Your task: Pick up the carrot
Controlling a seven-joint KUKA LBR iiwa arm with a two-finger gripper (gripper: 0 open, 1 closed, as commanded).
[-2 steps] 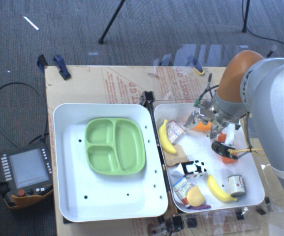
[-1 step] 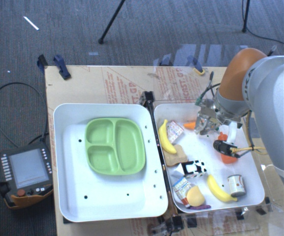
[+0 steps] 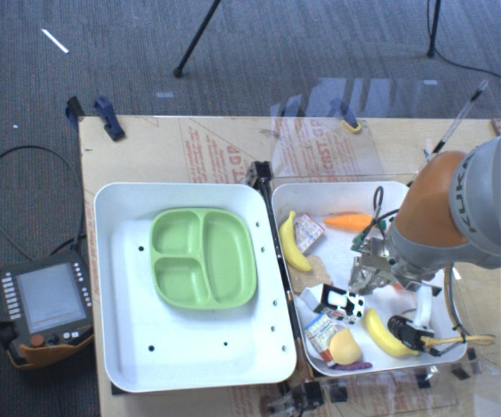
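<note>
The carrot [image 3: 347,221] is a smooth orange taper lying near the far wall of the right bin [image 3: 337,188], its long axis nearly level across the view, thin end toward 3 o'clock. At its 7 o'clock lie a small printed packet [image 3: 307,231] and a curved yellow banana [image 3: 293,245]. The gripper [image 3: 370,272] hangs at the carrot's 5 o'clock, nothing seen clamped; whether its fingers are apart is unclear. A green divided plate [image 3: 204,258] sits in the left bin [image 3: 120,320].

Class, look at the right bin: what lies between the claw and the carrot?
In the camera view, the claw sits just below the carrot. Between them lies only a short stretch of bare white bin floor; no object lies there.
</note>
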